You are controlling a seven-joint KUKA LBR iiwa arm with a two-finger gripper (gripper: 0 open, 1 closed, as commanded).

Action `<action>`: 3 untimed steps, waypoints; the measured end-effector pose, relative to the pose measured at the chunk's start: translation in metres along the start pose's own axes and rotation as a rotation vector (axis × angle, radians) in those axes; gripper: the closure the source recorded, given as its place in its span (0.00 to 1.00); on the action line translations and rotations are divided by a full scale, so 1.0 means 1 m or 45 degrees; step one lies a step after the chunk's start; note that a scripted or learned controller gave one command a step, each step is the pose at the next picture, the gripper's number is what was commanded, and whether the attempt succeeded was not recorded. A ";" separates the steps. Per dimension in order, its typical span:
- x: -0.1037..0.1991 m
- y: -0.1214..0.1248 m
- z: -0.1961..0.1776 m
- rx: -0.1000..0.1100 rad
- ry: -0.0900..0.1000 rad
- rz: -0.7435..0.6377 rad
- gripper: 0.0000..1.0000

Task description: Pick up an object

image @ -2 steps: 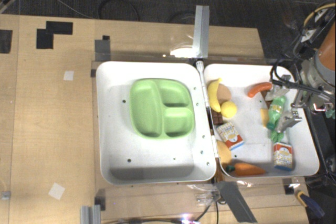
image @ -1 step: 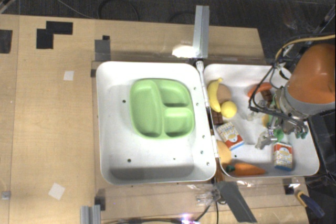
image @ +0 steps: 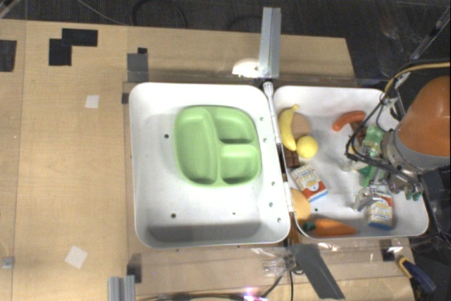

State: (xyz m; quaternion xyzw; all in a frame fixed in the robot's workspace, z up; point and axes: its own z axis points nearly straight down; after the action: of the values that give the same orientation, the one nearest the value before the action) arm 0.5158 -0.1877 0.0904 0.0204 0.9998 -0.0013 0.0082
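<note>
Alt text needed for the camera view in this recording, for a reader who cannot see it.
A grey arm with an orange band reaches into the right white bin, its gripper low among a banana, lemon, carrot and small cartons. The left white bin holds a green divided tray.

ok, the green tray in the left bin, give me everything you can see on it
The green divided tray is a pale green, matte plastic-looking dish with rounded corners and three compartments: one long one along its left side and two smaller ones stacked on the right. It lies flat, open side up, roughly in the middle of the left white bin, toward its far half. It rests on the bin floor alone, nothing in or on it.
</note>
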 end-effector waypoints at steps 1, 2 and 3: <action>0.020 0.008 -0.001 0.004 -0.007 0.097 0.00; 0.025 0.070 -0.002 0.000 -0.008 0.174 0.00; 0.025 0.047 -0.001 -0.002 -0.006 0.164 0.00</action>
State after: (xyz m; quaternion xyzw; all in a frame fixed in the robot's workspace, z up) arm 0.4932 -0.1397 0.0912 0.0848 0.9963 -0.0001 0.0105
